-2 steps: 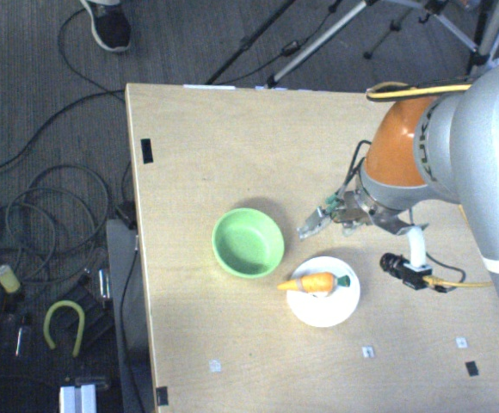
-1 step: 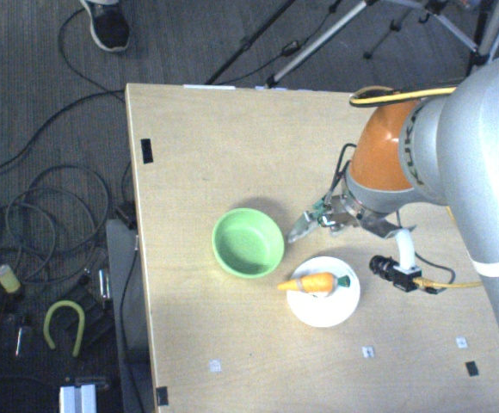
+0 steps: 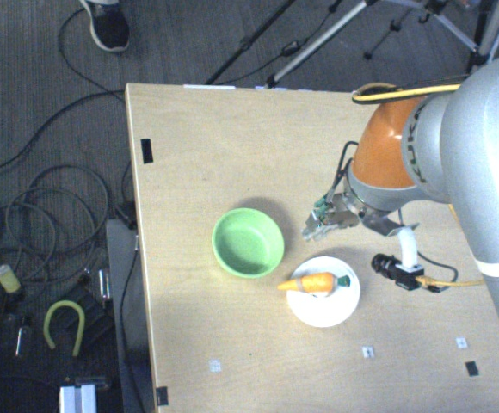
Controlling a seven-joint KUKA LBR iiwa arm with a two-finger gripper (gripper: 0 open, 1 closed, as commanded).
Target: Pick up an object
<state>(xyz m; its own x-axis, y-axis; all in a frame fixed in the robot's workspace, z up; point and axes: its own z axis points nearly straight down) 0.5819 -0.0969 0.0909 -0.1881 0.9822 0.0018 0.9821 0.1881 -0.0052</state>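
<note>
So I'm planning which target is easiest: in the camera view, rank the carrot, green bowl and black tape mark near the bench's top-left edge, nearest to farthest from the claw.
1. Carrot, on the white plate just below the claw.
2. Green bowl, to the claw's left.
3. Black tape mark, far left near the bench edge.

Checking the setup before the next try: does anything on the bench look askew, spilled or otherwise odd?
Nothing looks spilled or damaged. The green bowl sits upright on the bench. The toy carrot lies on the white plate, its tip poking past the plate's left rim. The tool hangs between bowl and plate, apart from both.
</note>
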